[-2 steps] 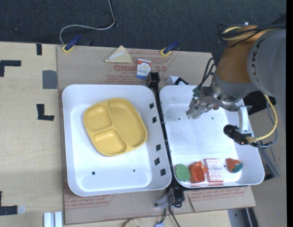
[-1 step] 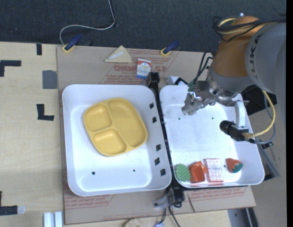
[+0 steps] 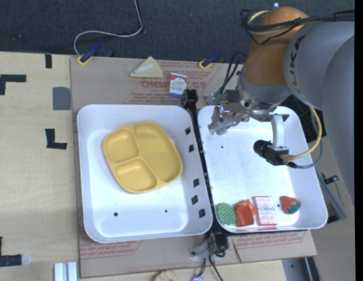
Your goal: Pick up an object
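Note:
My gripper (image 3: 218, 123) hangs over the far left part of the right bin (image 3: 310, 174), below the grey arm and its orange band. Nothing shows between its fingers. Along the right bin's near edge lie a green object (image 3: 226, 213), an orange-red object (image 3: 245, 213), a white and red packet (image 3: 265, 210) and a small orange and green object (image 3: 290, 204). All of them lie well away from the gripper, toward the front. In the left bin (image 3: 91, 157) rests a yellow divided plate (image 3: 141, 156).
A small red, white and blue carton (image 3: 178, 85) and a tan wedge (image 3: 148, 68) lie on the cardboard behind the bins. A black cable and fitting (image 3: 274, 152) hang from the arm over the right bin. Black clips line the divide between the bins.

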Available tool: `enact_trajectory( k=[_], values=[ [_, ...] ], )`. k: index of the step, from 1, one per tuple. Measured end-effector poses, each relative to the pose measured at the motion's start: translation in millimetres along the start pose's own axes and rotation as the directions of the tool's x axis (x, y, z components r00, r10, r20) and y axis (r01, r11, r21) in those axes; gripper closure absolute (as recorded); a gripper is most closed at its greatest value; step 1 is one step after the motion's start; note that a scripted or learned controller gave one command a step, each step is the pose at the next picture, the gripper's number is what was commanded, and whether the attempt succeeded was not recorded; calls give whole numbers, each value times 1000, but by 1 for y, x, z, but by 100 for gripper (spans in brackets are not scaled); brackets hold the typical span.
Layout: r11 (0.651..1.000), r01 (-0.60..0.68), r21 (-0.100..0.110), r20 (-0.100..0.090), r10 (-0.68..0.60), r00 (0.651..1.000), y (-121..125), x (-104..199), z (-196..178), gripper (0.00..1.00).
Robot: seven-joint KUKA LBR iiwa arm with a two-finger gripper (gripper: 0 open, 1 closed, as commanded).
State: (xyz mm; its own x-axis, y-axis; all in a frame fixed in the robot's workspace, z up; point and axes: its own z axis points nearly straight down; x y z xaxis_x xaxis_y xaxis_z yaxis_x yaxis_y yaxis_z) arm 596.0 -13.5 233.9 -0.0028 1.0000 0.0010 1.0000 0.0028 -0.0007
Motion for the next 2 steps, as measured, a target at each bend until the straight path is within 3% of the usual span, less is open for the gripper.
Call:
enact_trajectory(
  k=[1,2],
  values=[
    [1000,0,0,0,0,1000,-2,45,-15,100],
    [1000,-1,2,1,1,1000,-24,72,3,100]
  ],
)
